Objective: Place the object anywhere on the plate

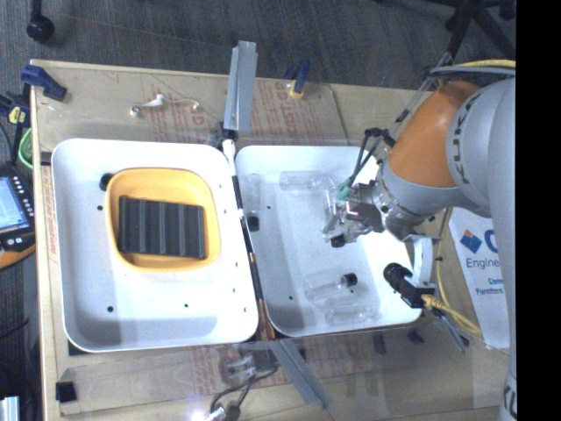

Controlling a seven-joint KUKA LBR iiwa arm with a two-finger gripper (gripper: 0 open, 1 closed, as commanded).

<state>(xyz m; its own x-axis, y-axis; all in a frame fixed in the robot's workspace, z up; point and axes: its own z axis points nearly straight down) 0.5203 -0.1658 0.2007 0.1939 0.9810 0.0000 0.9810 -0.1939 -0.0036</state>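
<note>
Reaching in from the right and hovering low over the right bin [289, 314], with the end effector [340, 226] pointing down among clear plastic items. Impossible to tell, amid the glare and clutter, how far apart the fingers are standing or whether anything is sitting between them. Possibly aiming at the transparent object [337, 289] lying just below, near the bin's front. Waiting in the left bin [79, 305], well apart: the yellow plate [162, 187], carrying a dark ridged block [164, 227], set flat for receiving a drop.
</note>
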